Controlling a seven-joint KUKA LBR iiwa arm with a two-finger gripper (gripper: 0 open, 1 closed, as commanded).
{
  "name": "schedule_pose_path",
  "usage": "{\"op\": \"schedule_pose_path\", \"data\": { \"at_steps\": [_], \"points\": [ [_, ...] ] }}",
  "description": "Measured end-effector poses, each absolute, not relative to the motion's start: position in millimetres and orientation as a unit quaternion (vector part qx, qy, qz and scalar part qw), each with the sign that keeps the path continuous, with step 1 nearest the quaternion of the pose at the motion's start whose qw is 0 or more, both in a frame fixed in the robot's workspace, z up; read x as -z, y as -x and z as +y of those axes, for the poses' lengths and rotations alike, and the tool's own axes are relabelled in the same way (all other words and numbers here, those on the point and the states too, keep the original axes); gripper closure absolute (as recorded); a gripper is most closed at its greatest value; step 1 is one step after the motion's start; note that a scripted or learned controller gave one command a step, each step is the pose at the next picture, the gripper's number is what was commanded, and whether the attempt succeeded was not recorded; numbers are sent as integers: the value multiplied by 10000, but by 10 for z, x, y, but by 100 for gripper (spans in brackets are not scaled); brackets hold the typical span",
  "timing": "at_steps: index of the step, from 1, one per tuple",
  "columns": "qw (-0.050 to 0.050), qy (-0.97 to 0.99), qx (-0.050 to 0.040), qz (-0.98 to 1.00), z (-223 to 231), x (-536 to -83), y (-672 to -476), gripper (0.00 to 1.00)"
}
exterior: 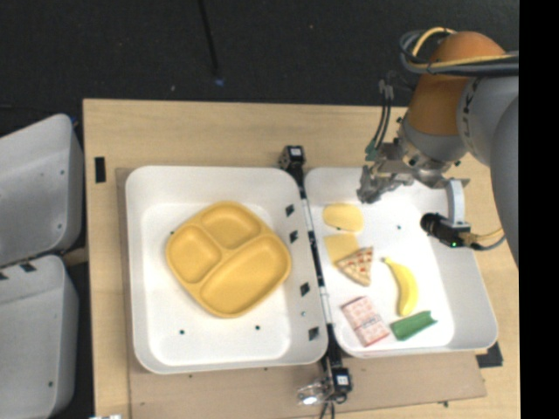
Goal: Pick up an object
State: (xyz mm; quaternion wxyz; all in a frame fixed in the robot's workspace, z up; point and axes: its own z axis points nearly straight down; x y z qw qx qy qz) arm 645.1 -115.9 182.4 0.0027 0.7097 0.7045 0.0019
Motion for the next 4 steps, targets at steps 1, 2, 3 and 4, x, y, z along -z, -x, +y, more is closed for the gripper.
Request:
{"op": "schedule_pose_path", "data": {
  "at_steps": [1, 2, 3, 4],
  "points": [
    [32, -7073, -21, 7069, -1174, -2372, -6466, 100],
    [4, -7088, 12, 7054, -1187, -2013, -6465, 100],
    [8, -7048, -12, 7094, -740, -2175, -6482, 100],
    [6, -7045, -12, 7097, -187, -2229, -6542, 100]
  ]
}}
